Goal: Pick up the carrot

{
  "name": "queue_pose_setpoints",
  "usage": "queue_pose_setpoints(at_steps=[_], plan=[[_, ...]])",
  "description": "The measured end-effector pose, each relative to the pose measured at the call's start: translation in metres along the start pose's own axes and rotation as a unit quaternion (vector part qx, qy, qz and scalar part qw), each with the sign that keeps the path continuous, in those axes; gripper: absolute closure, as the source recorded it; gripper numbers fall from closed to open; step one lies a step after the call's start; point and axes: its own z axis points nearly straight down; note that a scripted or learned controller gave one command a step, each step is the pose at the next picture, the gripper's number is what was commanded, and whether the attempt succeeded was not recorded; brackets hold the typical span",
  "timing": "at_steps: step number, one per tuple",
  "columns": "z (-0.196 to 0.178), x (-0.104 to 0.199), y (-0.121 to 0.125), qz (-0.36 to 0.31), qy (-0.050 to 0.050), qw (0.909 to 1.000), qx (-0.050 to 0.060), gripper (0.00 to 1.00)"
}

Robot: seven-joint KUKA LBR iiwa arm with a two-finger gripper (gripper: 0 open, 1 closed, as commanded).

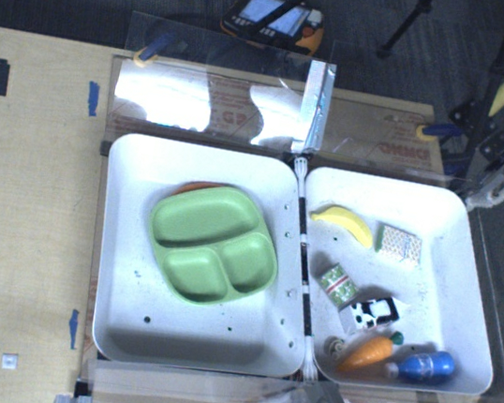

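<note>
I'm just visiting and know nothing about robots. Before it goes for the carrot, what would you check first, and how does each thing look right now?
1. Carrot located: ok. The carrot lies near the front edge of the right bin.
2. Carrot uncovered from above: ok. Nothing lies on top of it.
3. Room around it: not ok. The blue bottle lies close on one side, and the black-and-white toy sits just behind.
4. Bin wall clearance: not ok. The carrot lies close to the front wall.
5. Other items apart from the carrot: ok. The banana lies toward the back, and the green tray sits in the left bin.
</note>
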Motion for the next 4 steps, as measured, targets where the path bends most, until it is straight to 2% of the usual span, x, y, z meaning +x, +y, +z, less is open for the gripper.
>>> queue_pose_setpoints(at_steps=[1, 2, 3, 4], plan=[[0.033, -0.018, -0.031, 0.248, 0.0, 0.9687, 0.004, 0.0], [0.142, -0.047, -0.083, 0.417, -0.001, 0.9089, 0.004, 0.0], [0.062, 0.0, 0.024, 0.369, 0.0, 0.9294, 0.002, 0.0], [0.052, 0.002, 0.024, 0.367, -0.001, 0.9304, 0.003, 1.0]])
